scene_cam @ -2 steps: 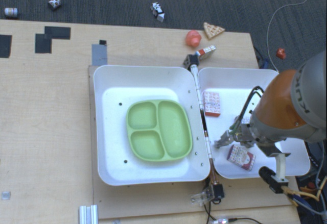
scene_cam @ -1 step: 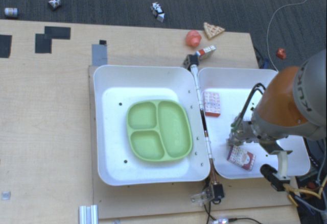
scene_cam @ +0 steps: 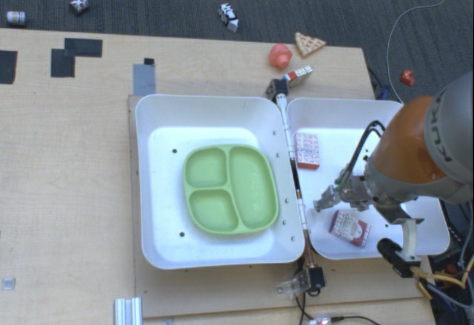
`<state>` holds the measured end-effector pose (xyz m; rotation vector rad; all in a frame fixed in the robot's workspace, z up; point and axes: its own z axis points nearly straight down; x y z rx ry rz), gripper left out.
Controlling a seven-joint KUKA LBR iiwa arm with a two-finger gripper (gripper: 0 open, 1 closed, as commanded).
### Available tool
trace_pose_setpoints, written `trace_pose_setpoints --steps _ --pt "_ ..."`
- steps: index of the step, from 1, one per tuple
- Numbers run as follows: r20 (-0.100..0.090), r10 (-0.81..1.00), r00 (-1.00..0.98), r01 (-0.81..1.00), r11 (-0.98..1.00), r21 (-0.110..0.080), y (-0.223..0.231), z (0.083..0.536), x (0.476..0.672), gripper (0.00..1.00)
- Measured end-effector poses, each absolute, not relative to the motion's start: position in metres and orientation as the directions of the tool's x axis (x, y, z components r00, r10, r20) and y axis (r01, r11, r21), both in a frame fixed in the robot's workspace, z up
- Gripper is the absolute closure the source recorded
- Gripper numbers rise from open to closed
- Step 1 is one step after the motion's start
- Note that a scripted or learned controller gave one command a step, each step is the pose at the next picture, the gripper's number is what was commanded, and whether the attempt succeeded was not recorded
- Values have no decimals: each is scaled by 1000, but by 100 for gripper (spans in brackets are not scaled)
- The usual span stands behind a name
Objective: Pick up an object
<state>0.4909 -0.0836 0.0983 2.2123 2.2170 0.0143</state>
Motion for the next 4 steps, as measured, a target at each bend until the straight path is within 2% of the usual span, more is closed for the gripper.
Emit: trace_pose_setpoints --steps 1,2,3,4 --pt "0 1000 -4 1000 4 17 -83 109 492 100" --pt "0 1000 -4 1000 4 17 -83 109 492 0" --pt "-1 1000 -1 1000 1 7 -85 87 489 0" --pt "-1 1000 -3 1000 3 13 -85 99 491 100"
